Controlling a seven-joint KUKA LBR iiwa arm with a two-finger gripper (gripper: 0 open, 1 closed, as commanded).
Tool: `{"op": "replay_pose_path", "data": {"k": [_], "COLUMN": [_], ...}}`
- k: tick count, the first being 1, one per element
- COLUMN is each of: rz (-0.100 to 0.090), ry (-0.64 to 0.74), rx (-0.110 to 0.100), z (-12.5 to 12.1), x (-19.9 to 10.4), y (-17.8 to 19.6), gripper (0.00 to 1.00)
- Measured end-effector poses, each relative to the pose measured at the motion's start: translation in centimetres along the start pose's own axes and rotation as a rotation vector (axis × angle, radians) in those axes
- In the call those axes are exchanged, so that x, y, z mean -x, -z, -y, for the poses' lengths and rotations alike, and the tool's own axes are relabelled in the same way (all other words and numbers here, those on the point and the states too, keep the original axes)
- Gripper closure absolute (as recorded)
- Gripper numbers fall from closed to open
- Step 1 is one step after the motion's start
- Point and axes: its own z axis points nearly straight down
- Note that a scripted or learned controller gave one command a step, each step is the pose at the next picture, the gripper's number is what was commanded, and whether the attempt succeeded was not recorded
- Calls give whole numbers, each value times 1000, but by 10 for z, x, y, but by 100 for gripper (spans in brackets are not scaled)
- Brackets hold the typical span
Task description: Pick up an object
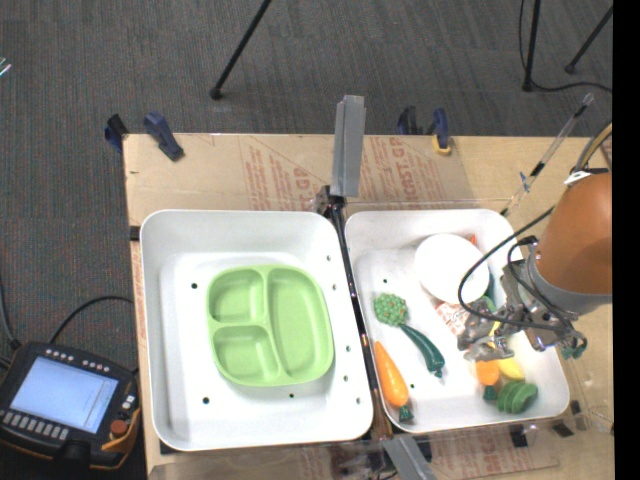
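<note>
Altogether two white bins sit side by side on the bench, and the left bin (160,268) carries a single thing: one green divided tray (270,325) with three compartments, lying flat near its middle. The right bin (395,230) holds the rest. One white round plate (452,266) lies toward its far side. One green brush-like toy (407,326), with a bushy head and a dark green handle, lies at a slant just left of centre, and one orange carrot (391,373) rests along the near left wall. In the near right corner sit three small pieces close together: one orange piece (487,372), one yellow piece (511,369) and one green ribbed piece (516,396). A small red-and-white item (451,315) peeks out beside the plate. The gripper (488,344) hangs low over that near right corner, just above the orange and yellow pieces; whether its fingers are spread or pinching anything cannot be told from this angle.
</note>
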Motion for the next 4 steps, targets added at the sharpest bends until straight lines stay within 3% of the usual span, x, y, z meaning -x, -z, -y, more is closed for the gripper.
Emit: {"op": "replay_pose_path", "data": {"k": [1,2,3,4], "rz": [-3,6,12,14], "ry": [0,9,-57,-76], "rx": [2,-1,-4,-4], "z": [0,33,30,28], "x": [-1,33,0,-6], "y": [-2,-56,-55,-55], "gripper": [0,0,0,0]}}
